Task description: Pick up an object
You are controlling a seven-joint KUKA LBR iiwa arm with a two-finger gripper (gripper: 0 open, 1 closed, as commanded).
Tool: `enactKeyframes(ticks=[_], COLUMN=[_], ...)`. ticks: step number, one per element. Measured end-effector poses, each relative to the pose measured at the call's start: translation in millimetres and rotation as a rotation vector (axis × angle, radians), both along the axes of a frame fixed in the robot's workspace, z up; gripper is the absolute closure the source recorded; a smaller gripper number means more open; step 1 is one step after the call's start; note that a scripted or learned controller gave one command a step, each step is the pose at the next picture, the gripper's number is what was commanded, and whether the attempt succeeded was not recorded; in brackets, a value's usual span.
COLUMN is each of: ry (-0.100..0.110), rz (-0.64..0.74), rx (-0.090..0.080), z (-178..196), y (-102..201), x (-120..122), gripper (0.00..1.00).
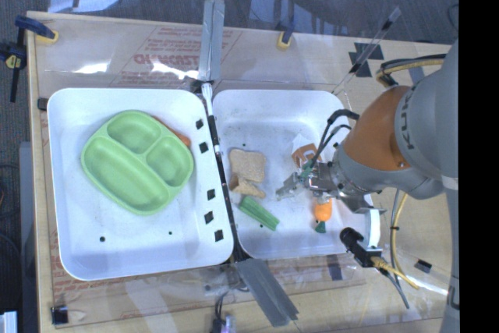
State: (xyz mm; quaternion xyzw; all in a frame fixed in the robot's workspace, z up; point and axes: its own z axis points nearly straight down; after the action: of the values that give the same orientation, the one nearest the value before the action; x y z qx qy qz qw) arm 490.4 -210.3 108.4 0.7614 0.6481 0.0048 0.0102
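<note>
Toys sit in your right bin (265, 101): bread (248, 166), a green stick (259, 213), a carrot (322, 212). Your jaws (300, 182) hang low beside the carrot, likely to grab it. You cannot tell if they are apart.

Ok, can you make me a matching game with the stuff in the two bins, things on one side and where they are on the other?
Things:
1. green divided plate
2. slice of bread
3. toy carrot
4. green stick-shaped piece

Places:
A. right bin, just below the bread
B. left bin
C. right bin, near the dividing wall
D. right bin, beside the gripper

Pairs: 1-B, 2-C, 3-D, 4-A
</note>
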Motion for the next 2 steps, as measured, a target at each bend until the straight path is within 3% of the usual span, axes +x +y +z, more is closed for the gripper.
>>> enactKeyframes(ticks=[2], ry=[0.000], rz=[0.000], rx=[0.000], z=[0.0], y=[0.0], x=[0.0], gripper=[0.00])
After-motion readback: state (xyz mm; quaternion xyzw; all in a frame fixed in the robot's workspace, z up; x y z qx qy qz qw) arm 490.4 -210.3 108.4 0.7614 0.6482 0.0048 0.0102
